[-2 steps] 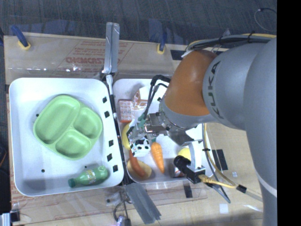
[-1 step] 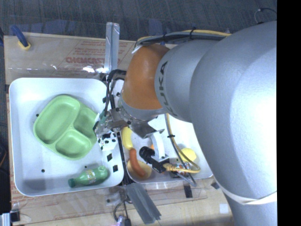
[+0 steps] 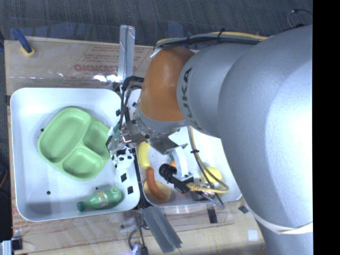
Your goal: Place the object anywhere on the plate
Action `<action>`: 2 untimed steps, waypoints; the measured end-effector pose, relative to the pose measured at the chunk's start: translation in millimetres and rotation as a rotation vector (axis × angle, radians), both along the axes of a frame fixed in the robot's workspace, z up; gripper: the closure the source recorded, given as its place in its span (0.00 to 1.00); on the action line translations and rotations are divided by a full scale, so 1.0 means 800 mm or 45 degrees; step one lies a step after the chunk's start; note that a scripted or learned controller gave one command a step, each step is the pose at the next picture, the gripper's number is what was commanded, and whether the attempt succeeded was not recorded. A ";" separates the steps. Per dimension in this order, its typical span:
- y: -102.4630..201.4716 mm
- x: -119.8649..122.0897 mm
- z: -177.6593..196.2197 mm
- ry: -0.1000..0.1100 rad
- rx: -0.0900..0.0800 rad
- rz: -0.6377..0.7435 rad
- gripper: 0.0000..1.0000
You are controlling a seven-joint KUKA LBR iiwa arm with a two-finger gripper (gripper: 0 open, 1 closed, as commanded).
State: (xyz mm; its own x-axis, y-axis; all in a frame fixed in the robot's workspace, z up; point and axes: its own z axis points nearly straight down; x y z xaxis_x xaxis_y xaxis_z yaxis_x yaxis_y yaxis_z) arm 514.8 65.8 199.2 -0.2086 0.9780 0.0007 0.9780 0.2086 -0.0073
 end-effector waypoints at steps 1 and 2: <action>0.000 0.000 0.000 0.000 0.000 0.000 0.00; 0.023 -0.002 0.079 -0.008 0.002 0.155 0.00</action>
